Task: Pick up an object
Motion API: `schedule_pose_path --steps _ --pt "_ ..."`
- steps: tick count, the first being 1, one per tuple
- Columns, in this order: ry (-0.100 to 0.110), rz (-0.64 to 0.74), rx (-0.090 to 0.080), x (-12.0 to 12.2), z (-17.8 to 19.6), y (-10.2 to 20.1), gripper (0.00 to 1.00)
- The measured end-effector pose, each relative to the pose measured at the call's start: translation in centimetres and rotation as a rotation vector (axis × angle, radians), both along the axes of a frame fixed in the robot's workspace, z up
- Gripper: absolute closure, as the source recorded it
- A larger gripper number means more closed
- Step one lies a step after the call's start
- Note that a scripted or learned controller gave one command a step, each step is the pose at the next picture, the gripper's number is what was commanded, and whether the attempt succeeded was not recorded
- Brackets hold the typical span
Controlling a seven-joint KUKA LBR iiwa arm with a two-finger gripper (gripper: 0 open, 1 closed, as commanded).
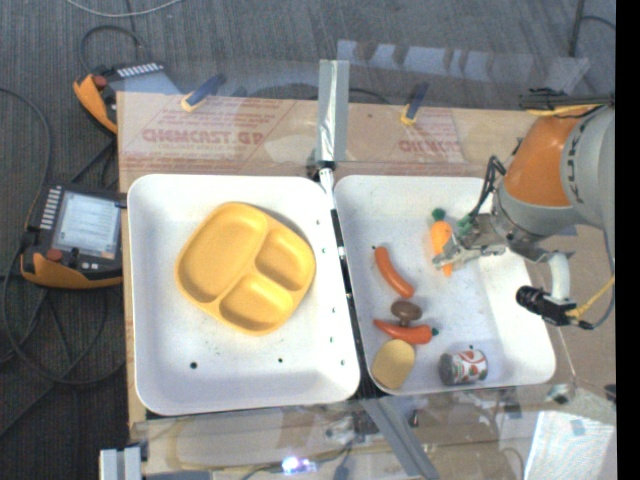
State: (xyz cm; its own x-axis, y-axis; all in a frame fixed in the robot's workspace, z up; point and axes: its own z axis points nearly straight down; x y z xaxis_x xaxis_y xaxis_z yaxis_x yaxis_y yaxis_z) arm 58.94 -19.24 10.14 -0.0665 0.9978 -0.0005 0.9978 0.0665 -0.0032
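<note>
Apparently the gripper (462, 246) sat at the carrot (441, 238), at two o'clock in the right bin (520, 358); finger spacing could not be told. Risk: an off-centre close could nudge the carrot sideways.

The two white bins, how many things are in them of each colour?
Yellow: 2, the yellow plastic divided tray and the round yellow disc.
Orange or red: 3, the small orange carrot, the long orange-red sausage and the red chilli pepper.
Brown: 1, the small brown mushroom.
Red and white: 1, the small printed can.
Total: 7.
</note>
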Motion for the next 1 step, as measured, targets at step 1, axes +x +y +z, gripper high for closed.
schedule_pose_path --steps 1 --pt "-0.001 -0.095 -0.004 7.89 11.11 5.52 1.00"
